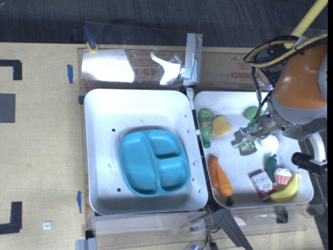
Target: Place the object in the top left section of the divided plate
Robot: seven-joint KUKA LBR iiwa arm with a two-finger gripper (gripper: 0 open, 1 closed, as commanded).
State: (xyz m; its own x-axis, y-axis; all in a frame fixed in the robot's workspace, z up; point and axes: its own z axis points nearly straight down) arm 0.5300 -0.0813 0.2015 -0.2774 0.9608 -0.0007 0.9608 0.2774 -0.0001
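Observation:
The blue divided plate (154, 162) lies in the left white bin (99, 113), with one long section on its left and two smaller ones on its right. My gripper (245, 139) is low over the middle of the right bin (234, 100). A small dark green and grey item (248, 148) lies right under its tip. Whether the gripper has hold of that item is not visible. The plate's sections hold nothing.
The right bin holds a green bottle-shaped toy (205, 126), a yellow piece (221, 125), a carrot (220, 176), a banana (287, 190), a cupcake (282, 176), a red box (261, 182), a white egg (269, 142) and a light green piece (251, 112).

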